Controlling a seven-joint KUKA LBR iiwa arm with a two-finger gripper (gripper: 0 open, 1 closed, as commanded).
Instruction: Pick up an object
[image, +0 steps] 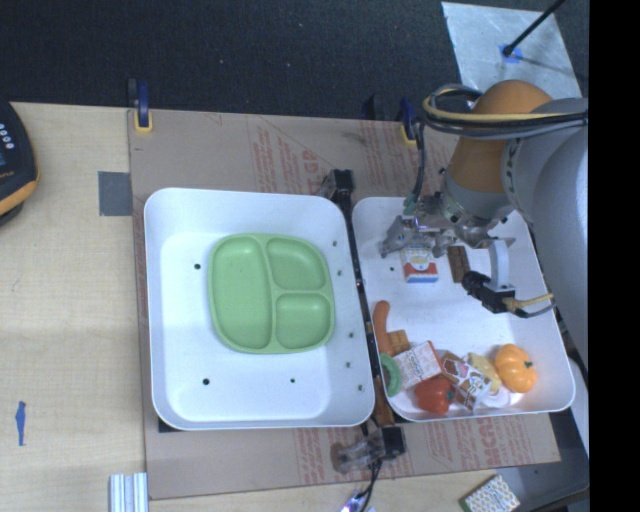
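My gripper (420, 243) hangs over the far part of the right bin (545, 330), directly above a small white carton (421, 268) with red and blue print. The carton lies on the bin floor just under the gripper head, and its top edge is hidden by the gripper. Whether they touch cannot be seen. Toward the bin's near edge lies a heap of toy food: an orange pepper (514, 368), a red tomato (432, 397), a snack packet (419, 360), a yellow banana (485, 372) and a brown sausage (381, 322).
The left bin (175, 330) bears a green divided plate (270, 292) at its middle. The grey arm with its orange band (505, 120) covers the right bin's far right corner. A metal clamp (340, 184) sits between the bins at the far side.
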